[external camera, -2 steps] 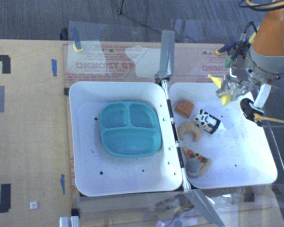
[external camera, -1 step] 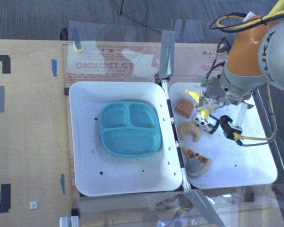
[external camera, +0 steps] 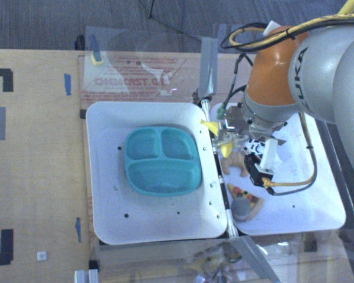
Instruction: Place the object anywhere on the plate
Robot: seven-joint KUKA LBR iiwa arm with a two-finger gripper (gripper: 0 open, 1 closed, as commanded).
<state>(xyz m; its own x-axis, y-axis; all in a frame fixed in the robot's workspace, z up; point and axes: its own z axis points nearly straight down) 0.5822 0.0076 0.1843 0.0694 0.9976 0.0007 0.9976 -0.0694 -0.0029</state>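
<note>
Two bins sit side by side on the bench [external camera: 35, 158], which has strips of blue tape [external camera: 67, 84] on its wood. The left bin [external camera: 100, 175] holds the plate [external camera: 163, 161], a teal dish with three compartments, lying flat near the bin's middle and a little toward the far side.

At the shared rim between the bins a yellow thing [external camera: 210, 127] pokes out, its tip touching the divider. More yellow shows just below it, inside the right bin [external camera: 318, 211], and it cannot be told whether both bits belong to one piece. It is well apart from the plate's surface, though near the plate's right edge.

The gripper [external camera: 227, 137] is low over this yellow thing, at the right bin's left wall. Whether the gripper is open, closed or gripping anything cannot be told, since the wrist hides it.

Just nearer the camera lies a tan thing [external camera: 231, 167], and beyond it, close to the front left corner, a pizza slice [external camera: 249, 200] lies flat.

Above them the orange band [external camera: 271, 78] and the grey arm [external camera: 327, 63] fill the upper right.
</note>
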